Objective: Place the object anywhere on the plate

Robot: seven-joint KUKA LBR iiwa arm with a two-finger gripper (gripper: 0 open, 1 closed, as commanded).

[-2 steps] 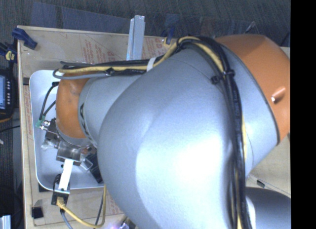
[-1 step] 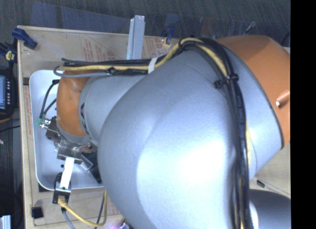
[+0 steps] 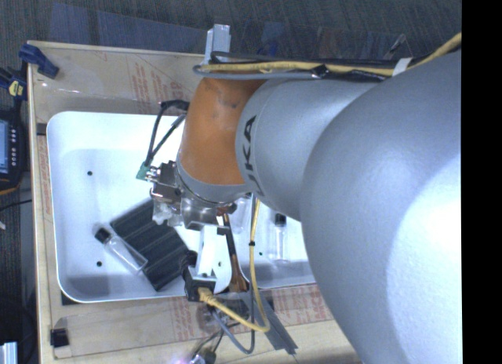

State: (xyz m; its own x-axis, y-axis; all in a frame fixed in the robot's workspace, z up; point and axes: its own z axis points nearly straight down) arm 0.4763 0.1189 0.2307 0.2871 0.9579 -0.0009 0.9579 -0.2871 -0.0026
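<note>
- Below the arm's orange band, the pincer hangs low inside the left bin, its metal body half hidden by the wrist. Whether it is open or closed, and whether it grips anything, cannot be told.
- Directly beneath and just beyond the pincer lies a dark ribbed slab, flat on the bin floor and set on a diagonal. The pincer appears to be touching it or just above it.
- Just past the slab's far edge from the pincer lies a small clear vial with a black cap, on its side, beside the slab and possibly touching it.
- Which of these two is the task's object is a judgement; the slab, being nearest the pincer, seems likelier.
- Behind the pincer, a strip of the right bin shows under the grey arm. Where the plate sits cannot be told.
- To do this step well, the grasp should close squarely across the slab's narrow width, lift straight up, and avoid nudging the vial.
</note>
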